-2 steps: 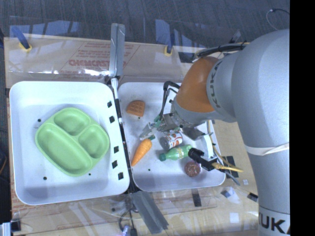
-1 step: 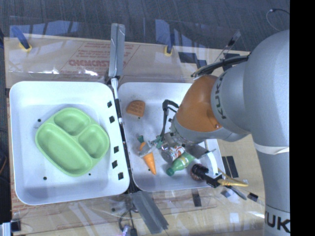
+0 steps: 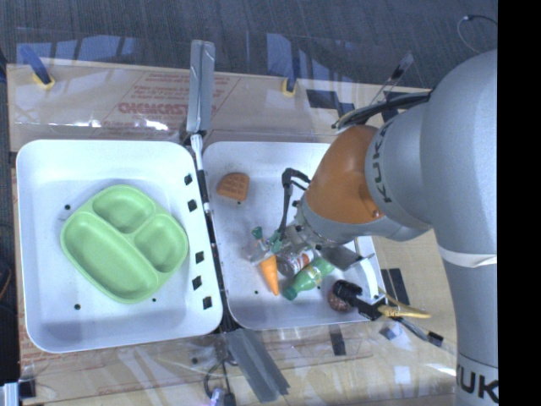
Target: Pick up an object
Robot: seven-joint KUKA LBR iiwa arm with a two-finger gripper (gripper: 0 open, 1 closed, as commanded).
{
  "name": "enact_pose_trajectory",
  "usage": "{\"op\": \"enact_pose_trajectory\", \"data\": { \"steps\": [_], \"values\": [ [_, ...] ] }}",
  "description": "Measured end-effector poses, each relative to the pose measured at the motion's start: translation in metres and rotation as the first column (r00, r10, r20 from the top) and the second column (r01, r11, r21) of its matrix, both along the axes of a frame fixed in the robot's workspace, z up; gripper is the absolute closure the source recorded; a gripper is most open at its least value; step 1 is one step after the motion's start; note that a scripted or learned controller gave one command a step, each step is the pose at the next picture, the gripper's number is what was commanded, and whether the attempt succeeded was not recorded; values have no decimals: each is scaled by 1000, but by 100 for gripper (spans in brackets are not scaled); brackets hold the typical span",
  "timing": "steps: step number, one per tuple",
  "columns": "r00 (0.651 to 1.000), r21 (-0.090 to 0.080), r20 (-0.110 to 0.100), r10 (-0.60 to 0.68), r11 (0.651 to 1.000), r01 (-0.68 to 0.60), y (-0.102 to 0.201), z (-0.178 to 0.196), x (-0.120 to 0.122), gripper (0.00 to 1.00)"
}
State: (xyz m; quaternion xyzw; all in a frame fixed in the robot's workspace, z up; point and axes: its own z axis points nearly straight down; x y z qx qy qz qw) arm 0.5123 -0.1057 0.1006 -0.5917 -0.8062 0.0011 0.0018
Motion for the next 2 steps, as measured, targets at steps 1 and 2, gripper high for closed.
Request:
{"op": "enact_pose_trajectory", "data": {
  "steps": [1,2],
  "values": [
    [1000,0,3,-22,1000,22,24,97,24,100],
    [945,-1,1,-327,945,327,31,90,60,100]
  ]
}}
